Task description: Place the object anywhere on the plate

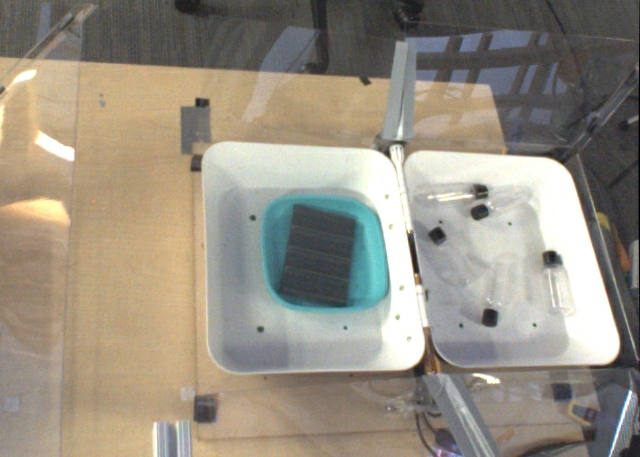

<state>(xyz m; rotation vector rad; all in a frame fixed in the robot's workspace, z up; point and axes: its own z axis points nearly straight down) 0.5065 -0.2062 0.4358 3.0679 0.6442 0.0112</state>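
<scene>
A teal square plate (pixel 372 255) sits in the middle of the left white bin (pixel 230 275). A dark grey ribbed rectangular block (pixel 318 254) lies flat on the plate, its long side running from near to far, slightly tilted. Nothing touches it.
The right white bin (pixel 590 335) holds several clear vials with black caps, such as one at the right (pixel 556 283) and one near the back (pixel 455 194), plus loose black caps (pixel 437 235). A metal post (pixel 399 95) stands behind the bins. Clear panels border the wooden bench.
</scene>
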